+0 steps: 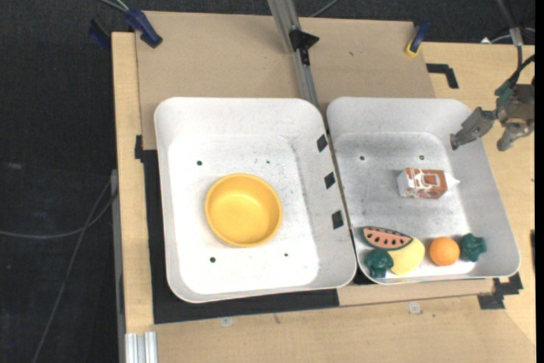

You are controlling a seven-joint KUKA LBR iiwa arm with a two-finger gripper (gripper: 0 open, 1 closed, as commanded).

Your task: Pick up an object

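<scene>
Camera view: gripper (491, 132) apparently spread above right bin (374, 119).

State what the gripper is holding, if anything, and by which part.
Nothing is held. The gripper sits open at the right bin's far right edge, apart from the wrapped packet.

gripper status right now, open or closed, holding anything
Gripper: open, fingers spread, nothing between them; it sits above the right bin's far right edge.

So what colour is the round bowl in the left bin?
Yellow: the round plastic bowl shows best in the camera view.
</scene>
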